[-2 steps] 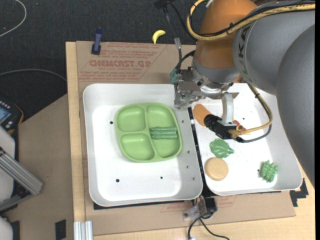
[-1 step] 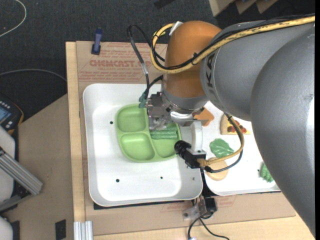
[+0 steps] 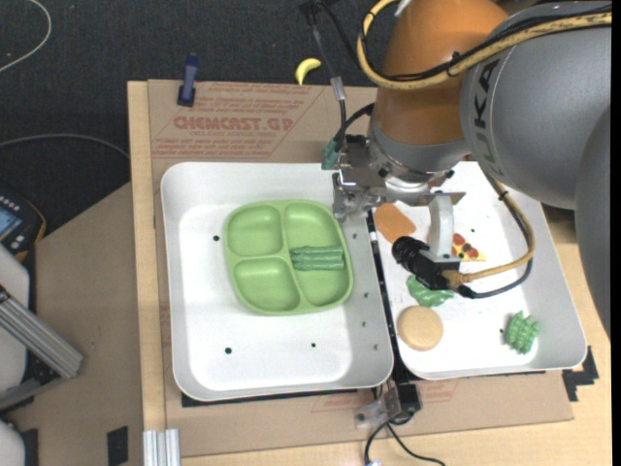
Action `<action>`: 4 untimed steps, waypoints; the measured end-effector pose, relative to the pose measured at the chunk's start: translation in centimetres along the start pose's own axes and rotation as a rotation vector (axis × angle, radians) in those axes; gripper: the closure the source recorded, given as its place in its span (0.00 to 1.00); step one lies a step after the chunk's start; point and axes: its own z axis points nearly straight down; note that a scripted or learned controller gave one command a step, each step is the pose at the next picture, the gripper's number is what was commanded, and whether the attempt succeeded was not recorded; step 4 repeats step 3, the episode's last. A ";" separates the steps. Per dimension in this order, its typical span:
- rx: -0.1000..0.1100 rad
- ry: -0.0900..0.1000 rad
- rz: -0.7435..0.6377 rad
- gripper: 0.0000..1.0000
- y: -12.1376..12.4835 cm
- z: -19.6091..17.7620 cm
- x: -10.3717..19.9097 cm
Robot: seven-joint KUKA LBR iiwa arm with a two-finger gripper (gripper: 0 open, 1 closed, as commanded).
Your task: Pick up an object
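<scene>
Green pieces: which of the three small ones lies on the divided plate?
The ridged piece, on the green plate in the view's left bin. The leafy one and the bumpy one lie in the right bin.

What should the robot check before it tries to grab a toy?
1. Toys to grab: ok. A tan round piece and a green bumpy piece lie in the right bin.
2. Hand right above a toy: not ok. The hand sits over the edge between the two bins.
3. Room around the green bumpy piece: ok. It lies alone.
4. Orange piece in plain sight: not ok. The arm hides part of it.
5. Green plate flat in the left bin: ok.
</scene>
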 end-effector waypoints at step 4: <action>0.002 0.002 -0.010 1.00 3.6 0.9 4.4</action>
